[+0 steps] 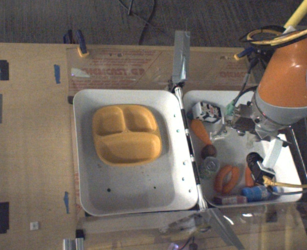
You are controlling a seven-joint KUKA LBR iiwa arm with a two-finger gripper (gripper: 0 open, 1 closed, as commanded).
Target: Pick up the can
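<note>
Can lies on its side near the far-left corner of the right bin, its printed label of white, black and red turned upward and its lettering too small to read. Just right of it the gripper reaches in from the arm, whose orange band and grey wrist cover much of the bin's far right; whether the gripper is grasping anything or hanging loose cannot be told, since the tool is a tangle of dark parts and cables. An orange carrot lies just near of the can, with a small dark brown round thing below it and a greyish round object nearer still, hard to identify. Toward the near wall sit a red-orange ring-like item, a blue object and a purplish flat piece, partly cut by the bin's rim. A black cylinder beside them may belong to the arm's fittings. In the left bin a yellow divided tray rests upside down or face up, unclear.
</note>
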